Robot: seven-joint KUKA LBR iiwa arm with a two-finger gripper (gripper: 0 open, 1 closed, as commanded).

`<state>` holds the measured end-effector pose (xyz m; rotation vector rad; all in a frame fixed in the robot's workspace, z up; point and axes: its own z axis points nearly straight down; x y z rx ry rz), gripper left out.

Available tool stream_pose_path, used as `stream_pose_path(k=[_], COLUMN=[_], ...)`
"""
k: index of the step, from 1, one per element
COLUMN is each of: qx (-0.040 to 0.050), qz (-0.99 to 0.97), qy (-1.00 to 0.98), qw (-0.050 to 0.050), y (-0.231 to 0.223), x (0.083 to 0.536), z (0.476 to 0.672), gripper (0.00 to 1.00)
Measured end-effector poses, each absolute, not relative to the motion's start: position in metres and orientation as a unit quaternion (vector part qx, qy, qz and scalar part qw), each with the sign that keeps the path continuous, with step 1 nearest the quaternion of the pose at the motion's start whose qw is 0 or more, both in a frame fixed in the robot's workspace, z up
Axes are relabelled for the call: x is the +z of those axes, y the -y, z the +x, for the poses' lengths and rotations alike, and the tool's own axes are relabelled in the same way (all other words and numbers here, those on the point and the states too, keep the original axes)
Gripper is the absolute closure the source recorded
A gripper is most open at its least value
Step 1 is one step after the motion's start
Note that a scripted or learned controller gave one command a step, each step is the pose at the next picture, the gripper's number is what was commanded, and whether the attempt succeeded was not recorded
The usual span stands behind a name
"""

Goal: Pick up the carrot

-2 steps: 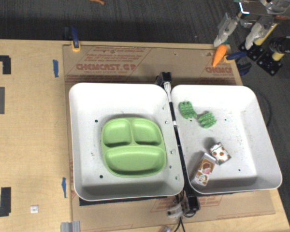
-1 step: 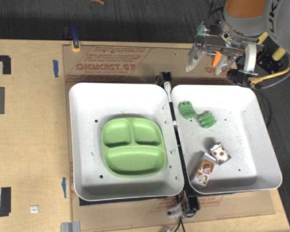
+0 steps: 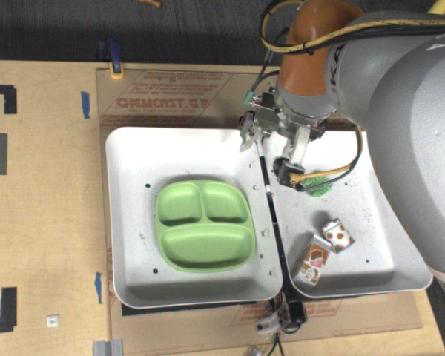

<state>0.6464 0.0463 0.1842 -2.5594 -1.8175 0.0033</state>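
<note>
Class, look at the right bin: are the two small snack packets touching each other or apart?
Touching. The camera view shows the upper packet lying against the top corner of the lower packet, with no white of the right bin between them.

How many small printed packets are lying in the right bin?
2. One packet lies near the middle of the right bin; the other packet lies just below-left of it. The arm may hide more.
</note>
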Motion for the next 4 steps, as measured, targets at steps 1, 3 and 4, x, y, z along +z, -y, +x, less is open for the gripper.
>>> stream_pose_path(k=[1,3,4], qx=[0.0006,0.0007,-0.0002], qz=[-0.683,-0.689,-0.686], qy=[0.73,0.725,0.728], qw=[0.001,0.002,0.0], y=[0.076,-0.037,0.056], x=[0.185,0.184,0.241], z=[0.627,0.524,0.48], gripper=[0.0,0.0,0.0])
